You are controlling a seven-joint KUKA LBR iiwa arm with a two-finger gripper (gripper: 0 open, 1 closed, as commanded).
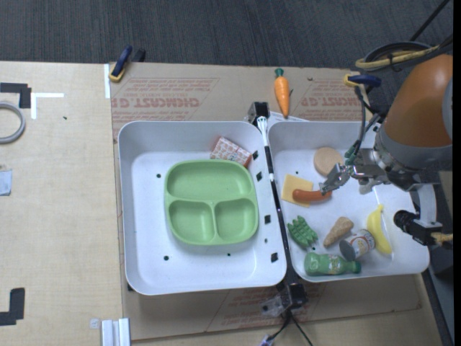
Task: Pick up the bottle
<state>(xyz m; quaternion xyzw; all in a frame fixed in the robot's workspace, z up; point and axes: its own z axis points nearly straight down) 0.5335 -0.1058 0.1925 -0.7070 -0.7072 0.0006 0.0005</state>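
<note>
Green bottle (331, 265) lying down, label unreadable, cardboard (173, 96) printed "CHEMCAST GP"

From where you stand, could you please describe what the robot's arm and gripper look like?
The arm is a thick, rounded body, grey, with a broad orange band above the wrist. Black and yellow cables loop behind it, and thin wires run down towards the wrist. The gripper is a small metallic assembly of grey and silver parts that narrows to slim jaws. I can make out no markings.

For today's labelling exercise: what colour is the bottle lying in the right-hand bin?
Green plastic bottle, seen in the camera view.
</note>
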